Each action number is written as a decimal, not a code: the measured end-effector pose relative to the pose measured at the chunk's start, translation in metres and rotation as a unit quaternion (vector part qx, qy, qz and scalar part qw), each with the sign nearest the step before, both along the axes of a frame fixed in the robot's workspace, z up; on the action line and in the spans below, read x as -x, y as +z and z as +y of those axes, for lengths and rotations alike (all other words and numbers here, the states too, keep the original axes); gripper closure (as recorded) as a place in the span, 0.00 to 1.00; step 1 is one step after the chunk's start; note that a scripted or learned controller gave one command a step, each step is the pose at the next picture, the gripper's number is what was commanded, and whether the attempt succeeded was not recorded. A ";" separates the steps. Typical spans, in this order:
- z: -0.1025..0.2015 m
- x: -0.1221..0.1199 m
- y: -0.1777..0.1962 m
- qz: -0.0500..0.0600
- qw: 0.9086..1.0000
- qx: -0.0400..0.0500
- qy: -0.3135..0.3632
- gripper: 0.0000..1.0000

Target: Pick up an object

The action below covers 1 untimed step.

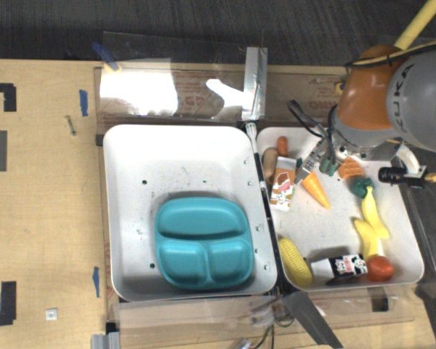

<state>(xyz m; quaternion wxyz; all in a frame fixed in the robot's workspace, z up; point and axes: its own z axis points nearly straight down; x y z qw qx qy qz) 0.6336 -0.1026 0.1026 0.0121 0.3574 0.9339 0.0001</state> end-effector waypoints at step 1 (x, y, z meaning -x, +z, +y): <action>0.078 -0.002 0.088 0.004 0.999 -0.005 0.039 1.00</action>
